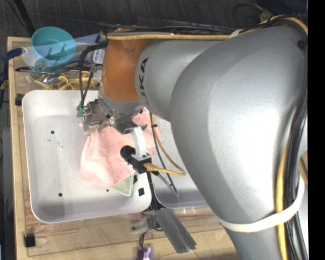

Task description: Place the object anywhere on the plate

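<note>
Two shallow white bins sit side by side on the wooden worktop point(70, 233): the left bin point(43, 161), of smooth, glossy plastic with rounded corners, is in plain view, while the right bin point(176, 199) is mostly hidden under the arm, with a strip of its near rim showing. One soft pink cloth point(105, 156), nubbly like terry towelling, lies crumpled in the right half of the left bin, with a pale green piece point(125, 186) peeking from under its lower edge. The gripper point(97, 118) hangs directly over the cloth's upper end, a cluster of grey metal below the orange band point(122, 72); whether the jaws are open or closed cannot be told from this angle. The bulky grey arm point(233, 123), smooth and matt, fills the right side. At the far left corner of the worktop stands one turquoise bowl point(53, 45), beside a tangle of yellow cable point(65, 82).
</note>
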Controlling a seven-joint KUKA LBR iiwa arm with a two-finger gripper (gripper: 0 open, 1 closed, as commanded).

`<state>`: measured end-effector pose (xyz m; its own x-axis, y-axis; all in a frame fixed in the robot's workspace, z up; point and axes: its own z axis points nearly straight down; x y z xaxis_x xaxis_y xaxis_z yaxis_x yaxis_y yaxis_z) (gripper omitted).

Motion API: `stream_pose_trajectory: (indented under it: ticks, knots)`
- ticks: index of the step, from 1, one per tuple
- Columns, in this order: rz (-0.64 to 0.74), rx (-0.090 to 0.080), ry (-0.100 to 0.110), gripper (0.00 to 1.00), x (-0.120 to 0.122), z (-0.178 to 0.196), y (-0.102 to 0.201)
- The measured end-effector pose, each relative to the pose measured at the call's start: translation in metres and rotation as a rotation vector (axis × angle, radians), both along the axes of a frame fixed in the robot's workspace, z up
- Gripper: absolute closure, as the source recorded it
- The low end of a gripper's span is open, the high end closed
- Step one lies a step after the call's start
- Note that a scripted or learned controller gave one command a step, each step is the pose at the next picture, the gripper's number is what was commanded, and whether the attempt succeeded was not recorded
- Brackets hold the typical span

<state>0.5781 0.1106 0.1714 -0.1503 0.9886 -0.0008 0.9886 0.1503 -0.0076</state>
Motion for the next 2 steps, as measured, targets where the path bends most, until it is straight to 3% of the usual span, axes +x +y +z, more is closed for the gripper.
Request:
stream_pose_trajectory:
  ticks: [1, 2]
  knots:
    - [0.011, -0.001, 0.0, 1.0, -0.024, -0.027, 0.105]
    - [0.282, 0.001, -0.004, 1.0, 0.009, 0.012, 0.089]
